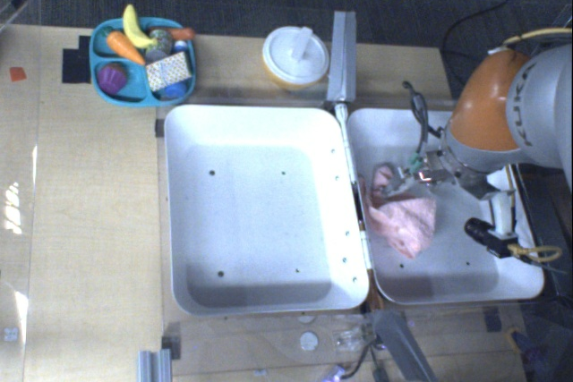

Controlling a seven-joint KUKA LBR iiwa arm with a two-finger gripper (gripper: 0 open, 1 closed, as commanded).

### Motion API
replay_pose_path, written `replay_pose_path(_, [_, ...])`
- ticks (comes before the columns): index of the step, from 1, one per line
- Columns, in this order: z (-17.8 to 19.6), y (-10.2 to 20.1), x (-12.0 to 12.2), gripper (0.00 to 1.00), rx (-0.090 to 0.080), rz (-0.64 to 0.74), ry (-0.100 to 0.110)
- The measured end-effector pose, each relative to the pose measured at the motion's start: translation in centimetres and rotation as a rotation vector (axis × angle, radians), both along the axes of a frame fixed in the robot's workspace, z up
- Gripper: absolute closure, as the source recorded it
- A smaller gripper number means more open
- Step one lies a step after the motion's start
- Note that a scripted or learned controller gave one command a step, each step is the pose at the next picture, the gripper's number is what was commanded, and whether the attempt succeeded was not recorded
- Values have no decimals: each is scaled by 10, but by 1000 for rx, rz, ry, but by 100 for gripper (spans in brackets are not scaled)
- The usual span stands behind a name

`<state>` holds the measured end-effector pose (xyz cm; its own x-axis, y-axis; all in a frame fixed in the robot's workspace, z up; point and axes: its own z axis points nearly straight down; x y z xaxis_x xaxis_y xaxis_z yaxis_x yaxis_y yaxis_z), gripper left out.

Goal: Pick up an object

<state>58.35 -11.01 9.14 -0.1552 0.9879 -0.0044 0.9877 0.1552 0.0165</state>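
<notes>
one partial marking can be read: white letters on the grey arm [542, 116] at the right edge, cut off by the frame and looking like "ku". nothing else carries legible text, labels, numbers or signs.

We see our arm [524, 107] reaching in from the right side of the camera view, its grey body and orange band bulking large at that edge. The wrist bends down and leftward, ending in our gripper [400, 182], which sits low with its tip pointing to the left. Cables trail along the wrist above it. The fingers are too small and cluttered for us to read how they stand.
</notes>
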Motion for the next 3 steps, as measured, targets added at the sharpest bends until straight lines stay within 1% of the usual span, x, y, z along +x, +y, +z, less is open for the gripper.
replay_pose_path(1, [-1, 9, 64, 0, 4, -158, 1])
replay_pose_path(2, [0, -28, -9, 0, 1, -148, 0])
replay_pose_path(3, [-1, 26, 24, 0, 6, -299, -1])
